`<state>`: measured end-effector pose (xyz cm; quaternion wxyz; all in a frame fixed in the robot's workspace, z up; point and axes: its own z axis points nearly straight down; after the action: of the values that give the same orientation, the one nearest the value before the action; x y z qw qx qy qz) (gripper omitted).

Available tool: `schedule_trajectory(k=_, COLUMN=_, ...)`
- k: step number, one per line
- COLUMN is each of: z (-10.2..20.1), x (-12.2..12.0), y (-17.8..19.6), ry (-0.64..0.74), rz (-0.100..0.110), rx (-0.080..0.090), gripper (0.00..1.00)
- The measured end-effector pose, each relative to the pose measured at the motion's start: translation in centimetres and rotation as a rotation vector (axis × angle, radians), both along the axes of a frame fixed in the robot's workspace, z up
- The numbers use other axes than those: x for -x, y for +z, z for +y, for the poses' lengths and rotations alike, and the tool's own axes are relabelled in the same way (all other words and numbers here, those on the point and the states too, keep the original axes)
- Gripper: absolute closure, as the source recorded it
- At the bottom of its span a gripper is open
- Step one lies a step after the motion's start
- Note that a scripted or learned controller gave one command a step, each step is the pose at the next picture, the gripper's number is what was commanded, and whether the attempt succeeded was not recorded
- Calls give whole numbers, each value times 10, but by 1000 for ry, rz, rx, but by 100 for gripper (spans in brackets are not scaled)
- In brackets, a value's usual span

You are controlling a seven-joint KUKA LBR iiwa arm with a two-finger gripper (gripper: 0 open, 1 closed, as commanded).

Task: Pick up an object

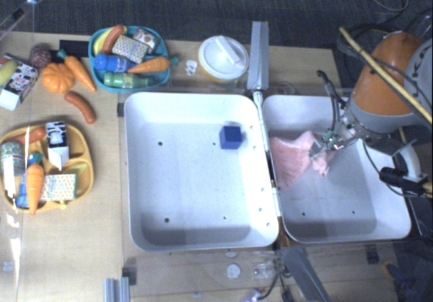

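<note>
A blue cube [231, 137] sits in the left bin [155, 206], near the divider between the 2 bins. Right of that divider, a pink cloth [292, 157] lies in the right bin [352, 219], the gripper [325, 143] touching its right edge; its opening cannot be told.

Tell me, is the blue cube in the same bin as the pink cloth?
No, the blue cube lies in the left bin, while the pink cloth lies in the right bin.

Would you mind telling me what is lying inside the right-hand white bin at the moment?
A crumpled pink cloth lies in the right bin, against its left wall. The gripper is at the cloth's right edge. Whatever sits under the cloth is covered.
</note>
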<state>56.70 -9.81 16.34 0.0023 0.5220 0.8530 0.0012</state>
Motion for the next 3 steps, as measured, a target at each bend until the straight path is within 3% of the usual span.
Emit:
schedule_trajectory(k=1, z=32, x=-20, y=21, ry=79, rz=1, rx=0, gripper=100)
schedule_trajectory(k=2, z=46, x=-3, y=21, ry=325, rz=2, rx=1, gripper=100)
schedule_trajectory(k=3, z=47, x=-57, y=69, ry=87, rz=0, rx=1, gripper=100)
